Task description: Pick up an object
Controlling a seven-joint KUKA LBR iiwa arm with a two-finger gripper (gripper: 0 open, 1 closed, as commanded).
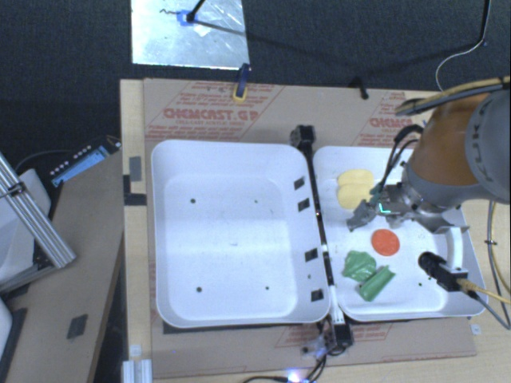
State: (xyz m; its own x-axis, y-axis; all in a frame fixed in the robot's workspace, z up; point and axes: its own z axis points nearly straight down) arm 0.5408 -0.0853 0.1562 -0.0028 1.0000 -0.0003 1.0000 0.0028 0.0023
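My gripper (361, 216) hangs over the right bin (415, 294), near its left-centre. Two pale yellow pieces (354, 188) lie just behind it at the bin's far left. A flat red disc (386, 242) lies just to the gripper's front right. Two green pieces (366, 272) lie side by side nearer the bin's front edge. Nothing shows between the gripper's tips from this angle. The grey and orange arm (451, 154) covers the far right part of this bin.
The left bin (172, 214) stands beside the right one, with a black divider with clips (317, 230) running between them. Both rest on a cardboard sheet (207, 110). A silver plate (189, 22) lies on the floor behind.
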